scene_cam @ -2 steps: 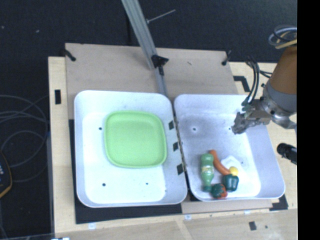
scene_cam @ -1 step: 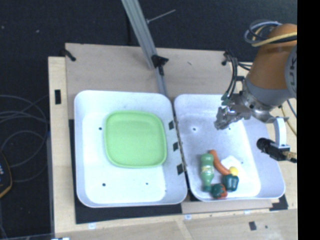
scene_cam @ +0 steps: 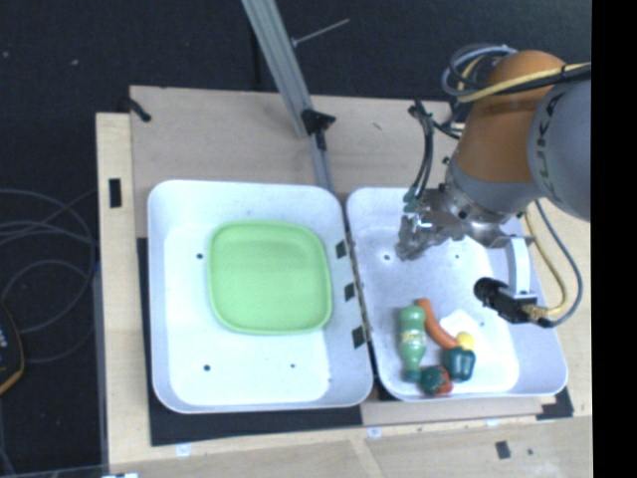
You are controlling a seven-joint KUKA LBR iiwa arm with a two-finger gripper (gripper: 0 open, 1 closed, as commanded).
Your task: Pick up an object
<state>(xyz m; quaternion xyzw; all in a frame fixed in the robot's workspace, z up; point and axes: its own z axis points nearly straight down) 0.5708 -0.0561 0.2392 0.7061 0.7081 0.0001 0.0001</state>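
Small toys lie in a cluster at the front of the right bin (scene_cam: 383, 217): a green bottle-like piece (scene_cam: 411, 335), an orange curved piece (scene_cam: 436, 322), a small yellow piece (scene_cam: 464, 341) and a dark teal piece (scene_cam: 459, 364). My gripper (scene_cam: 410, 243) hangs over the bin's back left part, above bare floor and well behind the toys. Nothing shows between its fingers. The orange-banded wrist (scene_cam: 503, 132) rises behind it.
The left bin (scene_cam: 169, 267) bears a light green square plate (scene_cam: 269, 275). A grey pole (scene_cam: 284, 63) slants down from the top to the gap between the bins. A black fitting with yellow cable (scene_cam: 503, 302) sits over the right bin's right side.
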